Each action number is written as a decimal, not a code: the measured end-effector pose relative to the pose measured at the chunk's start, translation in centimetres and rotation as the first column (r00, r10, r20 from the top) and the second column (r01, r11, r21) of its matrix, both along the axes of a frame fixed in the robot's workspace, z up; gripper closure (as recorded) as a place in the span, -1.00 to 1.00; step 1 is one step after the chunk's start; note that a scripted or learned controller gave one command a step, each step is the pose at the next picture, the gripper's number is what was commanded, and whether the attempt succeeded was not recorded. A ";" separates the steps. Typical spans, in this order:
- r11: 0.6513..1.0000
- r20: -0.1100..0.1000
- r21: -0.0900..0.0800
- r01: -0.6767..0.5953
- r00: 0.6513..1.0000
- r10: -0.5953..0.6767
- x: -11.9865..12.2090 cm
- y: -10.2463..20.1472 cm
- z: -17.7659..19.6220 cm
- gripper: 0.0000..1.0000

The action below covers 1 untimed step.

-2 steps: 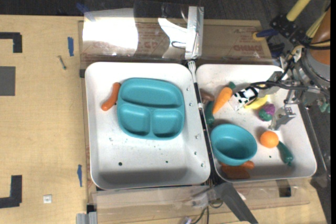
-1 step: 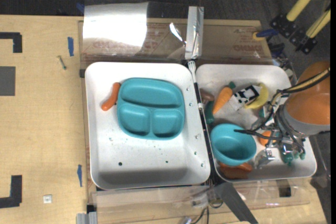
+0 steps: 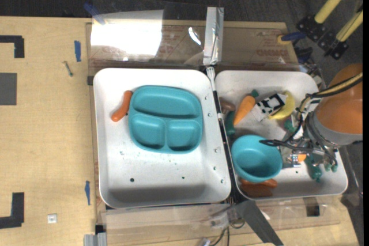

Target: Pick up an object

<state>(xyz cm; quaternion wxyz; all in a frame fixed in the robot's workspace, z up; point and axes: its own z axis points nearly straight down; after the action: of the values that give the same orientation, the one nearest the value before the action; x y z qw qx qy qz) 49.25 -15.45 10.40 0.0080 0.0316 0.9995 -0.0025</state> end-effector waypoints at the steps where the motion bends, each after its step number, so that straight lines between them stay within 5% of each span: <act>1: 0.993 -0.008 0.003 -0.119 0.993 0.119 3.5 -1.8 0.9 1.00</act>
<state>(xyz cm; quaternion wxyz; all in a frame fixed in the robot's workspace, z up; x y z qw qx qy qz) 52.74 -17.25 11.32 0.0042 -0.0281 0.9996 -0.0008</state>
